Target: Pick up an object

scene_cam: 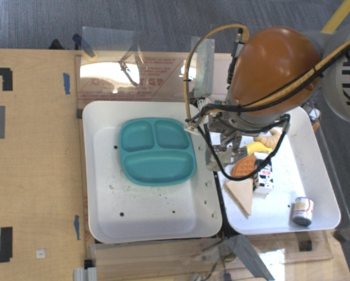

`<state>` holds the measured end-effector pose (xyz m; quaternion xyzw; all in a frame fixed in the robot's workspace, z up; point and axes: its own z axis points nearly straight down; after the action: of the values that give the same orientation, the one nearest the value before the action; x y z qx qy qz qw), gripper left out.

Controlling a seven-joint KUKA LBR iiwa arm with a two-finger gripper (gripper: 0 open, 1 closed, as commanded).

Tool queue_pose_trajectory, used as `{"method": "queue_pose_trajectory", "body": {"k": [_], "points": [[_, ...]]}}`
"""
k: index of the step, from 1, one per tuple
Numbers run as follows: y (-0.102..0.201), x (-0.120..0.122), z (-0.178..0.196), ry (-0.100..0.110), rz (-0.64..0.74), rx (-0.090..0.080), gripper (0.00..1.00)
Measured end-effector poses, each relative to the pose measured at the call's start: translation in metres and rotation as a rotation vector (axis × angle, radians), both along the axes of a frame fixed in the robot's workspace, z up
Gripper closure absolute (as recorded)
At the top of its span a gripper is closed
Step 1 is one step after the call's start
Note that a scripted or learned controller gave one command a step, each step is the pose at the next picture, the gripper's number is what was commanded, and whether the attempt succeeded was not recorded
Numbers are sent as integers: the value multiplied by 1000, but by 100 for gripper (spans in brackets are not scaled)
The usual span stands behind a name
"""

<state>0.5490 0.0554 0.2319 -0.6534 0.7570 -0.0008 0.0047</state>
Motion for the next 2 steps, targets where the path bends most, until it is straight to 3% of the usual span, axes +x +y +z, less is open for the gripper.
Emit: {"method": "queue_pose_trajectory", "body": {"k": [1, 2], "points": [[14, -11, 2, -1, 463, -2, 100], [31, -59, -13, 5, 872, -5, 100]]}}
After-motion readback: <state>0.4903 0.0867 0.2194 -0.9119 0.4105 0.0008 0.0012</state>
